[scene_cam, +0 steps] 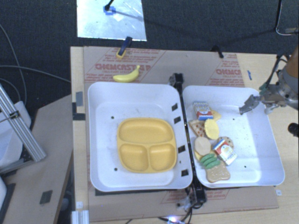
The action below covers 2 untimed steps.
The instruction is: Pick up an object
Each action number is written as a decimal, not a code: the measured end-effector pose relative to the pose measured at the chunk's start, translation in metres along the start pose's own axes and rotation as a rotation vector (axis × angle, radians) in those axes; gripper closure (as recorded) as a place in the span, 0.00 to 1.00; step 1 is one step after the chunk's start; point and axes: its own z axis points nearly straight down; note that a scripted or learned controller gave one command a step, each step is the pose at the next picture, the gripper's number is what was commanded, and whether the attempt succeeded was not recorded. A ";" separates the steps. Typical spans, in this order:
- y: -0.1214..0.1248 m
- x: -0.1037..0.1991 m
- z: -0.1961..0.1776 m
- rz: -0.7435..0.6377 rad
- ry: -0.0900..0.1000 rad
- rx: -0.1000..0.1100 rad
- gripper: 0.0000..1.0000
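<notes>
My gripper [258, 107] hangs over the far right part of the right bin [261, 146], reaching in from the right edge. Its two fingers stand apart with nothing between them. A heap of toy food lies along the bin's left side, well to the left of the gripper: a small red and white carton [202, 110], a yellow oval piece [211, 129], a checked cracker [196, 126], a round beige cookie [202, 145], a second carton [224, 150], a green pea pod [210, 161] and a toast-shaped biscuit [218, 173].
The left bin [105, 101] holds a yellow divided plate [146, 143]. A toy banana [126, 75] lies on the cardboard behind that bin, with a blue and yellow tool [124, 47] further back. Black clips join the bins along the middle wall [181, 125].
</notes>
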 end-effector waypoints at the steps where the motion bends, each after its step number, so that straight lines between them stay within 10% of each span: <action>1: 0.052 0.061 0.116 -0.007 0.004 0.003 0.00; 2: 0.052 0.111 0.126 -0.004 -0.005 -0.007 0.00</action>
